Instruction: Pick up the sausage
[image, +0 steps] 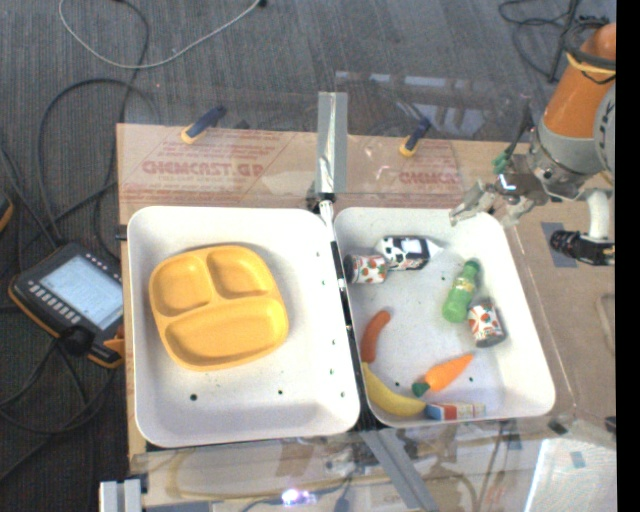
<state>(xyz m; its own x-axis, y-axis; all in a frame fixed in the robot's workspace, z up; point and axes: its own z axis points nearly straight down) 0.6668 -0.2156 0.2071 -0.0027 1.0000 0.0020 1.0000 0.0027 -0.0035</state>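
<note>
Right bin: sausage far from jaws

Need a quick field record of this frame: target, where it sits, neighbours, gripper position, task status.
target: sausage, reddish, lying slanted
location: right bin, near its left wall
neighbours: banana just below it; carrot to its lower right; green bottle further right
other bin: left bin holds a yellow divided plate
gripper: gripper over the right bin's far right corner, well away from the sausage
task status: sausage not yet picked up, lying in the bin
</note>
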